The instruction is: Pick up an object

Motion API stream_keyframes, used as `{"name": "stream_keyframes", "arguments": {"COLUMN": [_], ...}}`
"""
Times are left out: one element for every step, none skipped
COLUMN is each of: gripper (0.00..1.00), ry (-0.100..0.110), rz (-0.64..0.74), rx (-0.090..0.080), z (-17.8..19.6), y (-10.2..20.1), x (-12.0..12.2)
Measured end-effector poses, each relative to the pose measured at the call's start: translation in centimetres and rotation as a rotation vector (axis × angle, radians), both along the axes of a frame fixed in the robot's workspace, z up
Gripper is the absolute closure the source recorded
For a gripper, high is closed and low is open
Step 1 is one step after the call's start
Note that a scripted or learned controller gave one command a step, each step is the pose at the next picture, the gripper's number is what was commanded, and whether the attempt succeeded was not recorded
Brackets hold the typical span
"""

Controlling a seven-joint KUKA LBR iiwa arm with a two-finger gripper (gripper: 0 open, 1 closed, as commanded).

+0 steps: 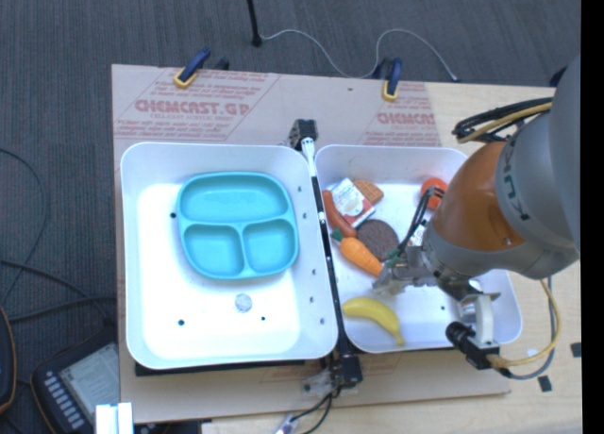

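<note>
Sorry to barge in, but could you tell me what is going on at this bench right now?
A KUKA arm reaches from the right into the right-hand bin, its pincer low among toy food: a carrot, a banana, a brown round patty and a small packet. Nothing is visibly held yet. The left bin holds a blue divided plate.

A blue divided tray (237,225) sits in the left bin (134,262). Two clamps (192,67) grip the brown board's (274,107) far edge. Cables trail across grey carpet (75,17).
</note>
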State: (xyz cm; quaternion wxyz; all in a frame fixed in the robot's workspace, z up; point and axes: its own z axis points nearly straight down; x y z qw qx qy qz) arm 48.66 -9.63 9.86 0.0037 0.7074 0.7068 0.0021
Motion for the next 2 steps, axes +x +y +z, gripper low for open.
{"name": "stream_keyframes", "arguments": {"gripper": [0.00,0.00], "ry": [0.000,0.004], "rz": [0.000,0.000], "rx": [0.000,-0.001], "z": [0.0,-1.1], "y": [0.0,0.0], "x": [0.0,-0.2]}}
